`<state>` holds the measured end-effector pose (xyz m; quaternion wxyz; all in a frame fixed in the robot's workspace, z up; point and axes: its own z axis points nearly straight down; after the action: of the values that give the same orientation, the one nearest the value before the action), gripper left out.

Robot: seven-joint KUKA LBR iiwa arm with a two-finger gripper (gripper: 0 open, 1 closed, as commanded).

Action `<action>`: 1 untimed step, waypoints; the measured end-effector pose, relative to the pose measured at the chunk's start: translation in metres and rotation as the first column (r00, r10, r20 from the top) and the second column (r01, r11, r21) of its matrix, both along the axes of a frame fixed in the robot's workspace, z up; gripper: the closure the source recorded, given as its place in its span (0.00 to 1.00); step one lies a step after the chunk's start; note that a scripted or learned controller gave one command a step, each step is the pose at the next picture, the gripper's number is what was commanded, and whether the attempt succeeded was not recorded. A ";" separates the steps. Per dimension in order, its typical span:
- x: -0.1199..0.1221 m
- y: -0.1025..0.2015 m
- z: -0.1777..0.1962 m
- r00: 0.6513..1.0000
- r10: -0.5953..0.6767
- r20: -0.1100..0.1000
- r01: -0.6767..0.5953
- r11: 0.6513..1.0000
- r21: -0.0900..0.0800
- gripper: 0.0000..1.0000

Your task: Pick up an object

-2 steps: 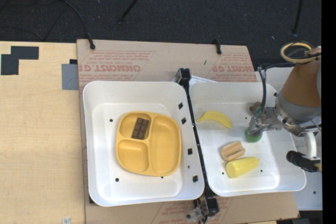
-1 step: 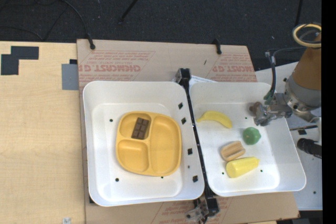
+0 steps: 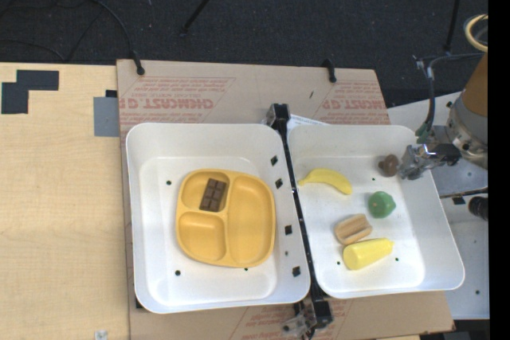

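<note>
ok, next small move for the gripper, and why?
Probably a short shift left over the small brown object, then descend. The gripper sits at the right bin's far right edge, just beside that object; the banana and green ball lie farther off.

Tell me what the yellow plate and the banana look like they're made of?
The yellow plate looks like moulded plastic: one even colour, a soft sheen, rounded dividers between its compartments. The banana seems to be a plastic or rubber toy: flat uniform yellow, smooth skin, no brown marks. That is only a guess from its look.
</note>
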<state>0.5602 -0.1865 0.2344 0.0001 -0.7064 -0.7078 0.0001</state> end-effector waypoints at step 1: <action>0.017 0.050 0.001 1.000 0.000 -0.002 0.000 1.000 0.001 1.00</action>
<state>0.5771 -0.1362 0.2355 0.0010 -0.7064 -0.7078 0.0005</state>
